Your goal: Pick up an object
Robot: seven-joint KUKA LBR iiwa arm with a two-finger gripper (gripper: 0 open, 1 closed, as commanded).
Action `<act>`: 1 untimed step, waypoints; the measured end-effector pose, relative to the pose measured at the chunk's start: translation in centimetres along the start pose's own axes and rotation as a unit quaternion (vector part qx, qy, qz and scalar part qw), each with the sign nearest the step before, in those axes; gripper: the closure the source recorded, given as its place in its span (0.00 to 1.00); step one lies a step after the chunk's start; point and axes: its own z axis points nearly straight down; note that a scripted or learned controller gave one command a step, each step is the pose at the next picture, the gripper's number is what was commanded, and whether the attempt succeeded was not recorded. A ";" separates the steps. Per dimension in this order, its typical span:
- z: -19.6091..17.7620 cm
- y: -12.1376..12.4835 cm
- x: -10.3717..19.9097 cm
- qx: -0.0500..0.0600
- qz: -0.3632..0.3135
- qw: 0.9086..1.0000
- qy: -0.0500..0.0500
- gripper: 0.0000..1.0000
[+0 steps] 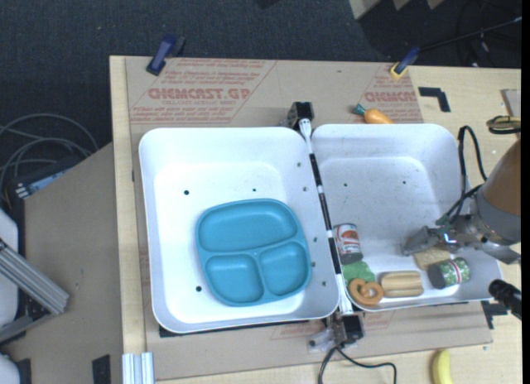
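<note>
Dark carpet all round, cables at the left edge; in the middle a bench (207, 93) topped with printed cardboard, bearing two shallow white bins side by side.

In the near right part of the right bin (389, 155), a cluster of small items. Closest to the arm: a tan piece (430, 257), and just beside it on the near side a green-labelled can (450, 272) lying down. Directly over the tan piece, the gripper (431, 239), low in the bin; whether spread or closed, impossible to tell from this angle. Nothing visibly held.

Further left along the near wall: a pale bread roll (401, 283), a small brown ring (365, 292), a green lump (358, 271), and a red-labelled can (347, 242) against the divider between the bins.

In the left bin (166, 175), a blue divided tray (252, 250).

Likely troubles from here:
- Crowding: tan piece and green-labelled can nearly touching, so a risk of catching both, or neither.
- Rolling: a can on its side apt to roll away under a nudge.
- Flatness: tan piece low against the floor, easy to close above and miss.
- Nearness to the bin's near wall and right corner, leaving little room to come down cleanly.
</note>
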 end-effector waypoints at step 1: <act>-1.1 0.1 0.0 -0.002 0.000 1.000 -0.001 1.00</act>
